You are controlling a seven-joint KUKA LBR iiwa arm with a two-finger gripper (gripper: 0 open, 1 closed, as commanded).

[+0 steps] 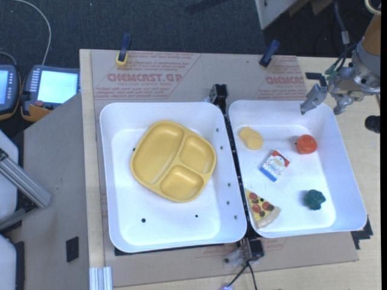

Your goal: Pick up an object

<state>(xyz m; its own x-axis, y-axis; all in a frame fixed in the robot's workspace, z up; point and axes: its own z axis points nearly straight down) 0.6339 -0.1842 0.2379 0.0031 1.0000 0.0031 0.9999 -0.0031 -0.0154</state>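
My gripper (326, 100) hangs over the back right corner of the right bin (344, 162), its two fingers spread open with nothing between them. In that bin lie a red tomato (306, 144), a pale yellow lump (251, 138), a small blue and white carton (274, 165), a dark green broccoli piece (314, 199) and a pizza slice (262, 208). The tomato is the nearest, a little in front of and left of the fingers.
The left bin (121, 210) holds a yellow divided plate (173, 161). A black clamp (219, 93) sits at the back between the bins. Blue clips (269, 53) pin the cardboard at the rear. Screens stand at the far left.
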